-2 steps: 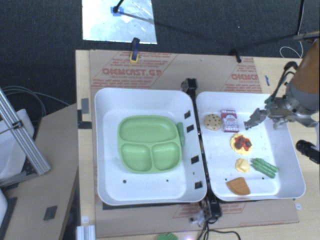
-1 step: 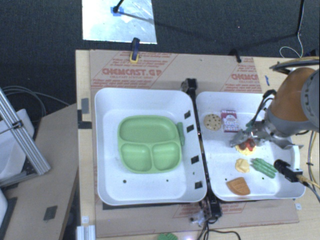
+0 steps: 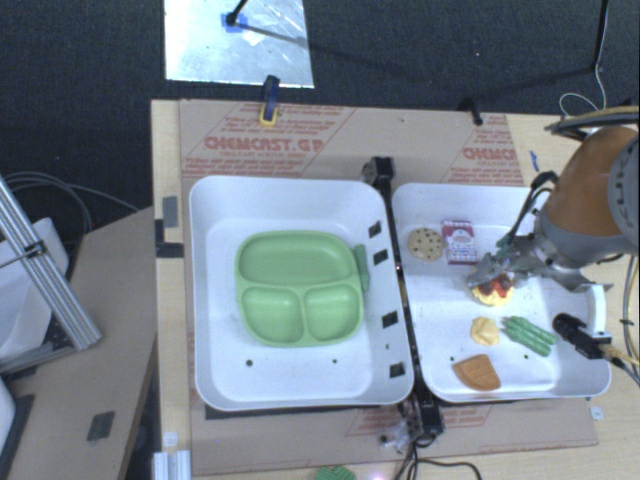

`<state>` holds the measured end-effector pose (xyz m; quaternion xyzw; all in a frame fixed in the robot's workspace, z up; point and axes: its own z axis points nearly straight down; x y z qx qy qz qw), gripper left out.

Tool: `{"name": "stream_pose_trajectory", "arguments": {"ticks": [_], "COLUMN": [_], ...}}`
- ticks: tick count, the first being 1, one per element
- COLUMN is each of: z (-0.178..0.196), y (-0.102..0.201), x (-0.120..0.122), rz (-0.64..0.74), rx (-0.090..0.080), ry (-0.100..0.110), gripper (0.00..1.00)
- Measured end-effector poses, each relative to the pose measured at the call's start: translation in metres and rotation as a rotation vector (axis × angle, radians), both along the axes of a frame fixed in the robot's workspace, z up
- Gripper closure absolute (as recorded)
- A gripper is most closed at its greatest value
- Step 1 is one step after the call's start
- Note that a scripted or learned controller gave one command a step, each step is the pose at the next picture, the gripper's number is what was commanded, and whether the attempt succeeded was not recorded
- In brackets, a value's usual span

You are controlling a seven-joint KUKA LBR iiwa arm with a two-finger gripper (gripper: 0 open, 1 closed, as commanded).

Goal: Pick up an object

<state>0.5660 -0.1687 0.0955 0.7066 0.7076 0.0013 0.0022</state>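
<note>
Small red-and-yellow item (image 3: 494,290) lies mid right bin (image 3: 570,380), touching the hand (image 3: 490,274); details indistinct.

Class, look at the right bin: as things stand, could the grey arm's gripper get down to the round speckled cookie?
Probably yes. The round speckled cookie lies flat with open bin floor around it, beside only the small red-and-white box; the gripper hangs nearby.

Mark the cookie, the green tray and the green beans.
cookie (image 3: 425,243), camera view, centre of its face
green tray (image 3: 300,258), camera view, top compartment floor
green beans (image 3: 528,334), camera view, mid pods
</note>
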Motion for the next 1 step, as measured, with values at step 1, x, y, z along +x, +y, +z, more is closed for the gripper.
{"name": "stream_pose_trajectory", "arguments": {"ticks": [1], "z": [0.1396], "y": [0.0818], "x": [0.0110], "rz": [0.012], "rx": [0.003], "ry": [-0.012], "gripper": [1.00]}}
